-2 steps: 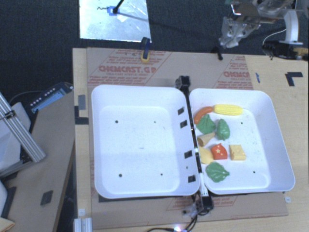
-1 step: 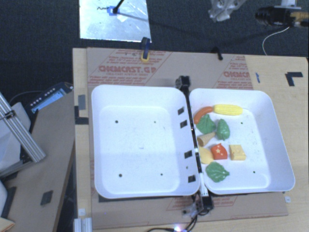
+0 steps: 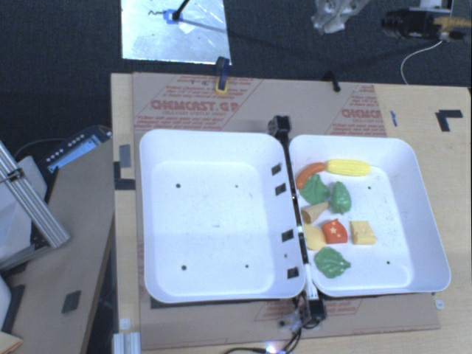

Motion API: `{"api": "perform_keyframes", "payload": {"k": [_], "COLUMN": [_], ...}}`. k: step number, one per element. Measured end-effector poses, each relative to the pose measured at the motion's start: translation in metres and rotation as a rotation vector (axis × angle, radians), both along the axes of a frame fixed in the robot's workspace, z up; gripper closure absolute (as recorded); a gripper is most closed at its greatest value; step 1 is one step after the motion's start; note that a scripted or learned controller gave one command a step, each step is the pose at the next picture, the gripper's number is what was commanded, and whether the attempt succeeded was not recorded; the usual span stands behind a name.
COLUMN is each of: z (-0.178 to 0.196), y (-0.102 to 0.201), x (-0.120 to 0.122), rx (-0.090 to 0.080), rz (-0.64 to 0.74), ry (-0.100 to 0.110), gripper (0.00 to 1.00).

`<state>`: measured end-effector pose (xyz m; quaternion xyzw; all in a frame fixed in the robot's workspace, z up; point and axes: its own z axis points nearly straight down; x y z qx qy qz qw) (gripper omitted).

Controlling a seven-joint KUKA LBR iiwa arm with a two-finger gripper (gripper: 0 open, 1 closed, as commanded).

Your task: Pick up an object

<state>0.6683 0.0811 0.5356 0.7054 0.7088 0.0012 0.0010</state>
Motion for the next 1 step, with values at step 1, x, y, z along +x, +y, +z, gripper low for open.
{"api": "perform_keyframes", "payload": {"k": [1], "z": [-0.0002], "y": [0.0007], "x": [0.0], "rx": [0.0], "rz": [0.0], "ry": [0.0], "gripper": [1.0]}}
